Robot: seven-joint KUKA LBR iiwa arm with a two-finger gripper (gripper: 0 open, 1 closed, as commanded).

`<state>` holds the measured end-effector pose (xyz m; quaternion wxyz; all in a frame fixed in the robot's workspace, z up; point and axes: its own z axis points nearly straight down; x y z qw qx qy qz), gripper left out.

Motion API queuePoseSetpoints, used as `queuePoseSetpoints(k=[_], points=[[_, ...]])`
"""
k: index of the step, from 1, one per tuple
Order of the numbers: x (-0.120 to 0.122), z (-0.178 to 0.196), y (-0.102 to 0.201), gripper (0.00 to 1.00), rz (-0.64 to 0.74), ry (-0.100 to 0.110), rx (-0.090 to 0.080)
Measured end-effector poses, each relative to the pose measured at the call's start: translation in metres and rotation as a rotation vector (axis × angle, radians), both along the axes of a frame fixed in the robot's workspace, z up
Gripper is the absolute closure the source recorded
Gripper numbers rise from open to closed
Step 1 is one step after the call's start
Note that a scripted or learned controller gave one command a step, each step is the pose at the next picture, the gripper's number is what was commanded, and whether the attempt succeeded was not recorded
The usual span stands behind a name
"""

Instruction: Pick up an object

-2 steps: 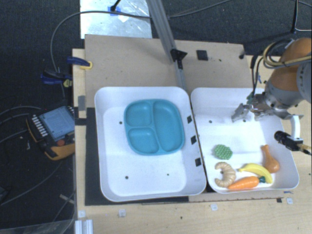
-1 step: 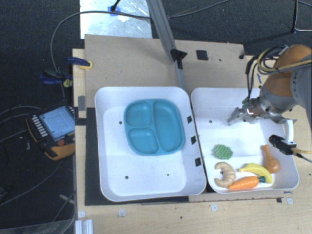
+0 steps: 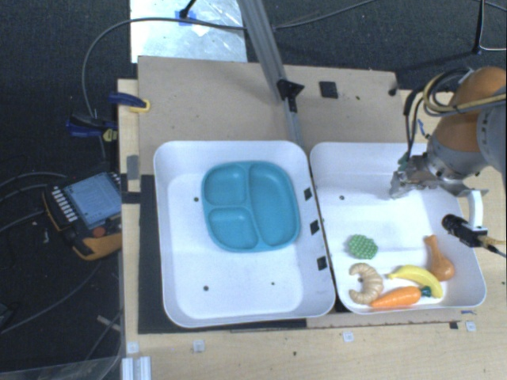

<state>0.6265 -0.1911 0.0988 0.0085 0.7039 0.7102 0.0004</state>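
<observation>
My gripper (image 3: pixel 398 184) hangs over the upper middle of the right bin (image 3: pixel 348 165), with bare white floor beneath it. The arm, with its orange band (image 3: pixel 478 90), comes in from the right edge. Nothing shows in the gripper. The loose objects lie in the bin's lower part, well below the gripper: a green round piece (image 3: pixel 363 247), a tan croissant-like piece (image 3: pixel 364 283), an orange carrot (image 3: pixel 395 298), a yellow banana (image 3: pixel 417 276) and a brown drumstick (image 3: pixel 438 259).
The left bin (image 3: pixel 178 244) holds a blue divided plate (image 3: pixel 250 205). A grey pole (image 3: pixel 265 42) slants down to the gap between the bins. Cables and a handheld device (image 3: pixel 87 210) lie off the bench at left.
</observation>
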Motion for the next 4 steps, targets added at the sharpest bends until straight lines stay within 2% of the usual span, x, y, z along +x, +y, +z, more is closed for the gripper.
queuePoseSetpoints(k=[1, 3, 4], points=[[-0.009, 0.055, -0.002, 1.00, -0.008, 0.008, 0.011], [-0.009, 0.170, 0.003, 1.00, -0.002, 0.006, 0.010], [-0.024, 0.173, 0.058, 1.00, 0.001, 0.011, 0.013]])
